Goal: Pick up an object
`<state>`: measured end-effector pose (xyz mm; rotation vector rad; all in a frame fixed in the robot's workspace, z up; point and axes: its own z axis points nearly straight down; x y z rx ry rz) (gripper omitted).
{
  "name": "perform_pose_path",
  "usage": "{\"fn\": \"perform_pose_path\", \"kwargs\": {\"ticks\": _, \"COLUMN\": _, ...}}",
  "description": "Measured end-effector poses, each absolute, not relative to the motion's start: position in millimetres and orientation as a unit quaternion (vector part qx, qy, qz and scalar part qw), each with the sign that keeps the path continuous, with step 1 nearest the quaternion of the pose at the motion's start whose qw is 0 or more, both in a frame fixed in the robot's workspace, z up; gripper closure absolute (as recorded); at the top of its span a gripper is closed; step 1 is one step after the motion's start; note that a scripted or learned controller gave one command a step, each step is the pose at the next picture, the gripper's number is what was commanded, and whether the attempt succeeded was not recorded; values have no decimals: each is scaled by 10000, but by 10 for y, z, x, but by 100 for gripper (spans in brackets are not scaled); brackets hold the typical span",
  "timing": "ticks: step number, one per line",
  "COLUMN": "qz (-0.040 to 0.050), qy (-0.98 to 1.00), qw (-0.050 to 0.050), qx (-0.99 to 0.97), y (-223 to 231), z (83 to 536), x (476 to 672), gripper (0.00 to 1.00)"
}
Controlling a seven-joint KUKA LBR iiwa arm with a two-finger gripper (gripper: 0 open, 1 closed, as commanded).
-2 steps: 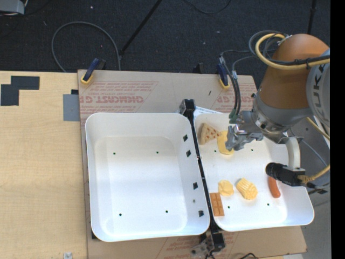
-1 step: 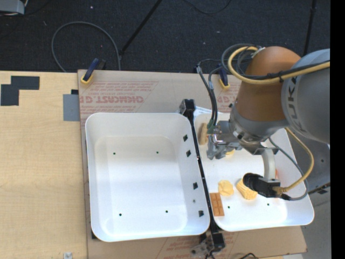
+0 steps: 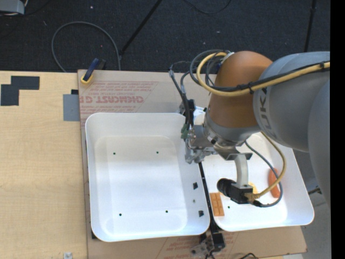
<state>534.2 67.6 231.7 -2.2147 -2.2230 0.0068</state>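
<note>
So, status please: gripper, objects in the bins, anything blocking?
Gripper at left rim of the right white bin, open or shut unclear. Small orange ridged block and long orange piece lie in that bin, both apart from it. Arm overhangs the bin.

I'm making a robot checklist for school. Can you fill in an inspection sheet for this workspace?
Surface: left bin and right bin, white, side by side on cardboard over a pale bench.
Job's things: orange block and long orange piece, both in the right bin.
Clutter: blue-and-yellow thing at the cardboard's far corner.
Pincer: over the rim between the bins.
Cables: yellow cable looping by the wrist; thin cable loop on the floor.
Surroundings: dark floor beyond the bench.
</note>
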Motion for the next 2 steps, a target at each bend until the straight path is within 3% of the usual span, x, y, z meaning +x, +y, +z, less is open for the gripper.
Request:
{"fn": "perform_pose_path", "kwargs": {"ticks": 1, "qz": 23, "qy": -7081, "qw": 14, "qx": -7061, "y": 1099, "z": 2319, "x": 5114, "gripper": 100}}
{"fn": "perform_pose_path", "kwargs": {"ticks": 2, "qz": 24, "qy": -7071, "qw": 11, "qx": -7071, "y": 1083, "z": 2319, "x": 5119, "gripper": 0}}
